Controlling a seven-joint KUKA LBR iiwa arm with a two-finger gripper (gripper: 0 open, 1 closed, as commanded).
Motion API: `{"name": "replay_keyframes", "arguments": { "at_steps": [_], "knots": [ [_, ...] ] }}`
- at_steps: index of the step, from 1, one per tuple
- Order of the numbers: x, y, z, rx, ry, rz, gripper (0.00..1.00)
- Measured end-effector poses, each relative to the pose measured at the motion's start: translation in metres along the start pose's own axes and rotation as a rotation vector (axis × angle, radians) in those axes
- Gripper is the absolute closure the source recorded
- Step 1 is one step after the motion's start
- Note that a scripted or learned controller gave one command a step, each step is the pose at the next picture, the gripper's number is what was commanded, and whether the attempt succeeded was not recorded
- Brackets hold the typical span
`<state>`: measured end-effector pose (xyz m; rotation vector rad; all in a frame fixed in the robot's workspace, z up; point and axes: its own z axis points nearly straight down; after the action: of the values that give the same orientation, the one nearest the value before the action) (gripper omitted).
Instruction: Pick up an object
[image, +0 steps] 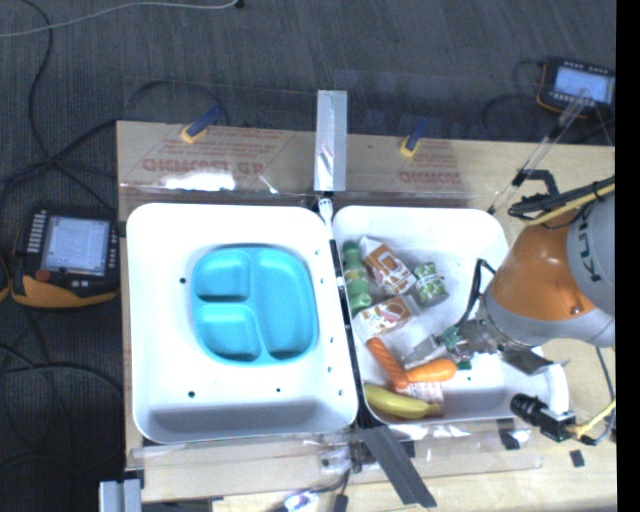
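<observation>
While the fingers (447, 345), state unclear, hover close, the carrot (432, 371) lies left-right.

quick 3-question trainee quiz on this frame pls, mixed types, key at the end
1. True or false: the blue divided tray lies in the left bin.
2. Which item lies nearest the right bin's front wall? A) banana B) green bottle C) green carton
3. Fill in: the gripper sits just above the ____, beside a second orange carrot.

Key
1. True.
2. A.
3. Carrot.
</observation>
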<state>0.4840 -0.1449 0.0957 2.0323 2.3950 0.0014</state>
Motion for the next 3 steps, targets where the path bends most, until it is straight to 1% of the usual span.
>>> {"name": "replay_keyframes", "arguments": {
  "at_steps": [1, 2, 3],
  "knots": [
    [0.032, 0.054, -0.094, 0.005, -0.001, 0.277, 0.00],
    [-0.043, 0.106, -0.035, 0.004, -0.003, 0.336, 0.00],
    [-0.067, 0.111, 0.004, 0.004, -0.002, 0.365, 0.00]
  ]
}}
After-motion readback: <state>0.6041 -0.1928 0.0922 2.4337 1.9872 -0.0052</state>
